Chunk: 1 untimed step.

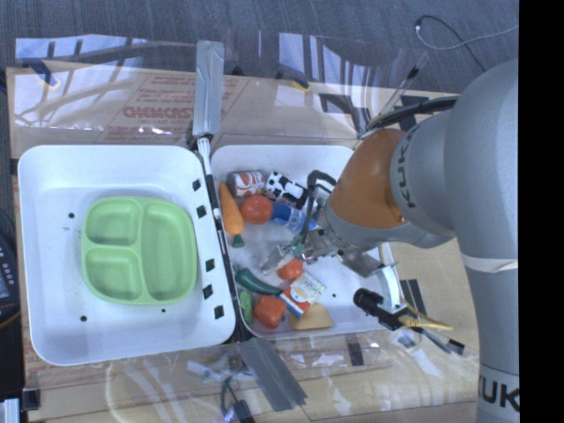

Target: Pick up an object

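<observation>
Toys crowd the right bin [348, 159]: an orange carrot [231, 211] lies lengthwise along its left wall, a red tomato [257, 209] just beside it, a black-and-white cow [278, 184] above. Lower down lie a green pepper [255, 281], a second tomato [270, 310] and a tan wedge [313, 317] near the bottom wall

Right bin [348, 159] crowded with toys [257, 208] — left bin [53, 183] roomier.

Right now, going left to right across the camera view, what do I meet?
Left bin → green tray → carrot → tomato → arm's orange band → grey arm.
</observation>
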Each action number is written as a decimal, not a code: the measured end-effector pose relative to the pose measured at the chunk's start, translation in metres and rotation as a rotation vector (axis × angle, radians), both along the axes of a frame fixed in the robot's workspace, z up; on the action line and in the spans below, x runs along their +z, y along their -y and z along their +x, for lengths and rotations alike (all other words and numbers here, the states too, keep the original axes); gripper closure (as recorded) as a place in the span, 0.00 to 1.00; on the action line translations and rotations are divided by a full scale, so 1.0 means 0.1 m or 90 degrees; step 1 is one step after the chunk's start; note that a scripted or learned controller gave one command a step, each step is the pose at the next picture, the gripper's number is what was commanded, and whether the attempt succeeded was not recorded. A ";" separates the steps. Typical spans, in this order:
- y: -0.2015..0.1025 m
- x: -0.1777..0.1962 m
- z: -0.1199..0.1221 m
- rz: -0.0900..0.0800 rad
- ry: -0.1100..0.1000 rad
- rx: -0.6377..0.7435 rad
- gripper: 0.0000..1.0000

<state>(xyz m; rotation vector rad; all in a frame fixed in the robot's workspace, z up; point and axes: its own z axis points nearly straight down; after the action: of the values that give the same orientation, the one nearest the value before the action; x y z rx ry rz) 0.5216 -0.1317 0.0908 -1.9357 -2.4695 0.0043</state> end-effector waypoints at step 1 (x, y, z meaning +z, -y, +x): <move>0.00 0.10 0.01 0.000 0.000 0.003 1.00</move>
<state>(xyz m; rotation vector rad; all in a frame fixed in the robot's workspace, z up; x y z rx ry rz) 0.5223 -0.1316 0.1010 -1.9301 -2.4751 0.0043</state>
